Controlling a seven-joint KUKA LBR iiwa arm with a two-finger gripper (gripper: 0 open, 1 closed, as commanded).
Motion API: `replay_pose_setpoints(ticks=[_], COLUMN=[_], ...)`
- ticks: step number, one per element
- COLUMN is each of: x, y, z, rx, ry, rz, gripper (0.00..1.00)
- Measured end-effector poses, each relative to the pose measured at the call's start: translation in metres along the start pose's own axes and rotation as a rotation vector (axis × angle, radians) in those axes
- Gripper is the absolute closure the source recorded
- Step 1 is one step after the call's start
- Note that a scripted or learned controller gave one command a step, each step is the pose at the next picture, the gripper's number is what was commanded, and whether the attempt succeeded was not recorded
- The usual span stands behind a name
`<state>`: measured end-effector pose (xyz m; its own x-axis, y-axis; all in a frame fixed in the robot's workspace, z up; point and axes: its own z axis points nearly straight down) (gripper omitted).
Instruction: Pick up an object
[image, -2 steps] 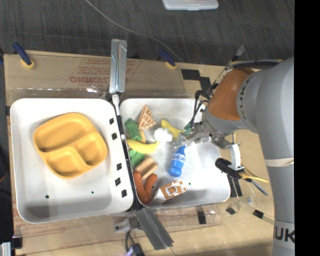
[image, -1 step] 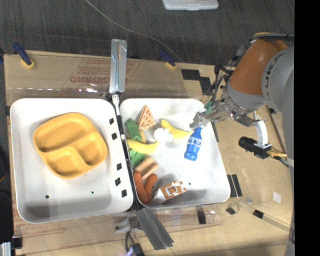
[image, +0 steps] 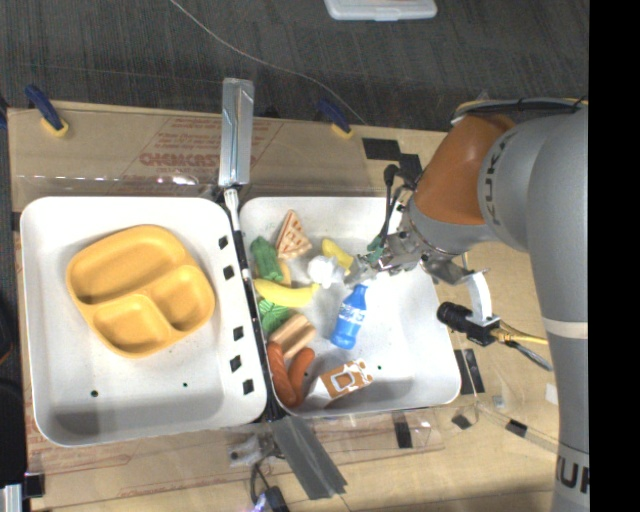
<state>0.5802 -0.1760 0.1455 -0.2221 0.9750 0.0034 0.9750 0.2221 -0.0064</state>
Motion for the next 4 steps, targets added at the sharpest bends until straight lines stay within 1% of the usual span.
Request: replay_pose_setpoints(ticks=[1, 2, 3, 4], x=[0.037, 0.064, 0.119, 0.117], y=[0.006, 0.049, 0.107, 0.105], z=[0.056, 0.053, -0.051, -0.047], rx=[-0.001, -0.005, -0.013, -0.006], ry=[-0.001, -0.004, -0.004, -0.003], rz=[0.098, 0.140, -0.035, -0.033], gripper=[1.00, 1.00, 1.00, 0.00])
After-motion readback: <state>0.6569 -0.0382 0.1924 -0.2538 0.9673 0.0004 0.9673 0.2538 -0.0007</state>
